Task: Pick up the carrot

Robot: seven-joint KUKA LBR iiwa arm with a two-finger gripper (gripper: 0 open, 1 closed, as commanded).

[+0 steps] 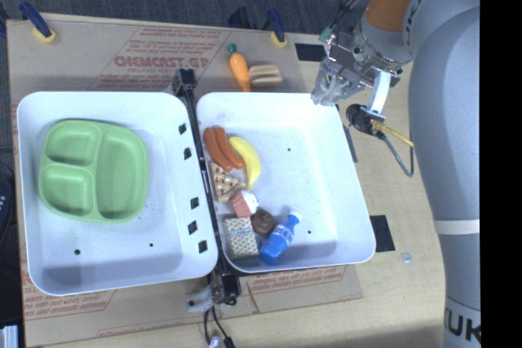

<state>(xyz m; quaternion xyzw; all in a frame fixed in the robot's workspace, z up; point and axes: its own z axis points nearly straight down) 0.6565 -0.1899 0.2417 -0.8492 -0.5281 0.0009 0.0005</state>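
Camera view. The carrot [238, 70] lies on the cardboard sheet [147, 53] outside both bins, just beyond the far rim of the right bin [326, 175], near that bin's far-left corner. Its green top points away from the bins. A small layered sandwich-like toy [265, 76] sits just beside it on the right, close enough that contact cannot be ruled out.

The gripper [330, 90] hangs over the far-right corner of the right bin, well apart from the carrot. Nothing is seen between its fingers. Whether the claw is spread or pressed together cannot be told from this angle.

The right bin holds a cluster along its left wall: two sausages [222, 147], a banana [248, 159], several small blocks further along the wall and a blue bottle [279, 240]. The left bin [49, 257] holds a green divided plate [94, 169].

Assessment: the task is at its start. The carrot rests untouched on the cardboard, not grasped and not lifted. Remaining work, in my judgement, is the whole pick: travel left across the bin's far edge, align with the carrot's long axis, descend, close and raise. The neighbouring toy and the bin rim leave little room around the carrot, so a stray finger could nudge either.
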